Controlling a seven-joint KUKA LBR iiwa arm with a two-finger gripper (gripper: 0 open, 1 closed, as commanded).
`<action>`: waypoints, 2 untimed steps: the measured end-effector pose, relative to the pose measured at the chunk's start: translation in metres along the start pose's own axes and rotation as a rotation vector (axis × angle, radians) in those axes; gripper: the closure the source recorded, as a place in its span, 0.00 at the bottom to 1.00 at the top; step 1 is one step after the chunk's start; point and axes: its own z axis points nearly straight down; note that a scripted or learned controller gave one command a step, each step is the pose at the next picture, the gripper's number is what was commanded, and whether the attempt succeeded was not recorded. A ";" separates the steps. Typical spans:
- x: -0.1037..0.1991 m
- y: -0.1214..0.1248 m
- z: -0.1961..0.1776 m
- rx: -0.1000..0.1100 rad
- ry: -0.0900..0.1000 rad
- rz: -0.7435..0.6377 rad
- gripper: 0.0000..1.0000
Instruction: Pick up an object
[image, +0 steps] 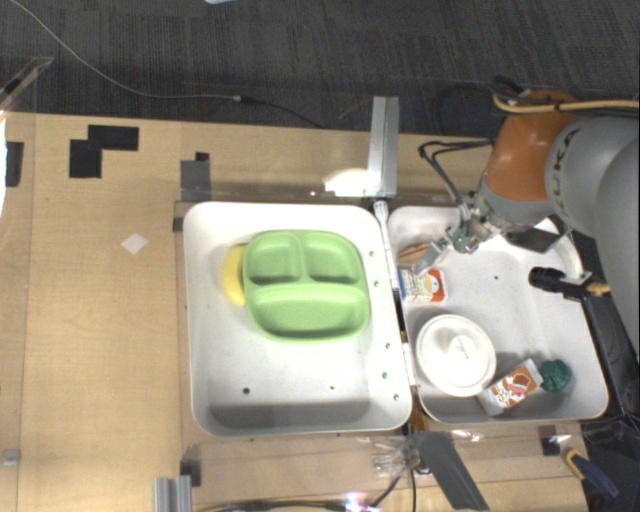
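Presently, in the camera view, the claw (462, 238) hangs low over the far corner of the right bin (590, 345), just beside a small brown-and-orange packet (416, 252) and a red-and-white carton (423, 287); whether it is spread or pressed together I cannot tell, and nothing visibly sits in it. Judged as the approach step, the next move calls for a square descent onto one light, flat-sided item. Elsewhere lie a smooth round white lid (456, 350), a printed pouch (512, 386) touching a dark green lump (555, 376), and, in the left bin (290, 400), a matte green divided plate (303, 282) over a yellow object (233, 276).
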 end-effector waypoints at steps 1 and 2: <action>-0.003 0.012 0.001 0.024 0.012 0.073 0.00; -0.002 0.014 0.001 0.021 0.011 0.129 0.00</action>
